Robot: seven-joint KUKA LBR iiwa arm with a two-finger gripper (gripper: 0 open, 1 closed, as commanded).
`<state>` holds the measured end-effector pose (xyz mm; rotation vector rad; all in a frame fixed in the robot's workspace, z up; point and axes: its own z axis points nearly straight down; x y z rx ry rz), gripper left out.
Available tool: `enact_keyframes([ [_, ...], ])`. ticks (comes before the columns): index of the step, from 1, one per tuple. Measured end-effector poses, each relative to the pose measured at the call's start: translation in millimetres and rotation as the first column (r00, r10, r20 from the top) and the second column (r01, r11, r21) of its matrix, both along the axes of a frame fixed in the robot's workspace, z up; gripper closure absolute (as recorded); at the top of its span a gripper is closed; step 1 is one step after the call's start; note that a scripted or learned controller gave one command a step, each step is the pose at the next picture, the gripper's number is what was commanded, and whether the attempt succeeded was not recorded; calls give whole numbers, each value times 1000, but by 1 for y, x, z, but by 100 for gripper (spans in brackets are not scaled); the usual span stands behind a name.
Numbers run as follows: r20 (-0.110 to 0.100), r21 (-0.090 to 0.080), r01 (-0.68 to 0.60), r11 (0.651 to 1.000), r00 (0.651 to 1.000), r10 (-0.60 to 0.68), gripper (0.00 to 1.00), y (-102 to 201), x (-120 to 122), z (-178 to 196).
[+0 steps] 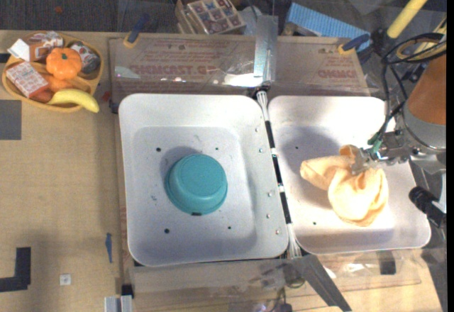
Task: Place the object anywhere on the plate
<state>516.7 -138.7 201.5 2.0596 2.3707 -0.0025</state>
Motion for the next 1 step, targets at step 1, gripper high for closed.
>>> enact_keyframes([
  [1,2,0,-1,1000,1000,1,100,-1,1,23],
])
